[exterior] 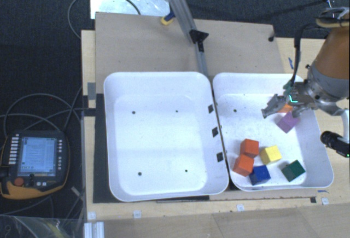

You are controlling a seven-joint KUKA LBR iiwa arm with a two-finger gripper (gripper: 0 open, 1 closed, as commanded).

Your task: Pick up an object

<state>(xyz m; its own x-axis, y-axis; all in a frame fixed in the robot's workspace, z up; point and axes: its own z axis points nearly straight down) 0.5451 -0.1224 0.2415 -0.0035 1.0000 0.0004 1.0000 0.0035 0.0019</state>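
Note:
My gripper [282,113] hangs over the right bin [229,86], near its far right side, with its jaws spread open. One grey finger [269,109] points out to the left. A purple block [287,121] lies tilted just under the gripper, by its right side, and nothing shows that it is gripped. Nearer the front of the same bin sit two orange blocks [249,147] [244,164], a yellow block [270,154], a blue block [260,175] and a green block [293,170].
The left bin [158,133] stands beside the right one, with a low wall [216,127] between them. A slanted metal pole [180,4] rises behind the bins. A teach pendant [34,163] lies on the floor at far left.

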